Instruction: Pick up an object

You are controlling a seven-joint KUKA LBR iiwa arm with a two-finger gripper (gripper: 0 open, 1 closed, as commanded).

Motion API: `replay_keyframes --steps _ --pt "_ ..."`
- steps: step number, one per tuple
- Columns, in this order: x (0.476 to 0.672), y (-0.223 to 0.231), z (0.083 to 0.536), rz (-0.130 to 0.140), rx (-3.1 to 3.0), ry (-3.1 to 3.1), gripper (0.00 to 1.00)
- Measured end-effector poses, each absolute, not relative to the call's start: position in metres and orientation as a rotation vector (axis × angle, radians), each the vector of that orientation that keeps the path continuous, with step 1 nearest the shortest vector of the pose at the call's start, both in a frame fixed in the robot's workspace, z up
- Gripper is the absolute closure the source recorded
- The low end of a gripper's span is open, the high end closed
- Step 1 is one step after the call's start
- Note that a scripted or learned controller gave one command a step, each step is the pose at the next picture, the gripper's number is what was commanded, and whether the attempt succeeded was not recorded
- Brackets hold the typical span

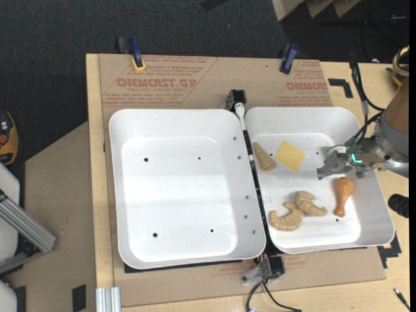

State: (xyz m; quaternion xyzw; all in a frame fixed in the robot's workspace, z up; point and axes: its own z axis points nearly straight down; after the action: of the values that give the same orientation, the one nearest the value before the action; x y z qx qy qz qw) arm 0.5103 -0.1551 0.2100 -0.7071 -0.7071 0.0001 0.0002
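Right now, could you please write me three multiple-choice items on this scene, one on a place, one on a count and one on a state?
1. Where does the yellow block lie?
A. in the left bin
B. in the right bin
C. on the cardboard

2. How many food items lie in the right bin?
A. two
B. five
C. eight

3. How does the pincer stand to the drumstick?
A. beside and above it in the view, not holding it
C. carrying it over the left bin
B. pressing it into the cardboard

Answers:
1 B, the block rests on the right bin's floor beside the cone.
2 B, the block, cone, drumstick and two croissants lie there.
3 A, the drumstick lies on the bin floor apart from the pincer.
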Motion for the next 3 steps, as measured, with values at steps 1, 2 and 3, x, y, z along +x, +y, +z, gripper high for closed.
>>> replay_keyframes --steps 1,2,3 --pt "0.510 -0.160 0.080 0.002 -2.221 -2.216 0.00" --pt "0.512 -0.161 0.095 -0.002 -2.226 -2.222 1.00" --pt "0.536 -0.067 0.274 -0.023 -2.217 -2.243 1.00"
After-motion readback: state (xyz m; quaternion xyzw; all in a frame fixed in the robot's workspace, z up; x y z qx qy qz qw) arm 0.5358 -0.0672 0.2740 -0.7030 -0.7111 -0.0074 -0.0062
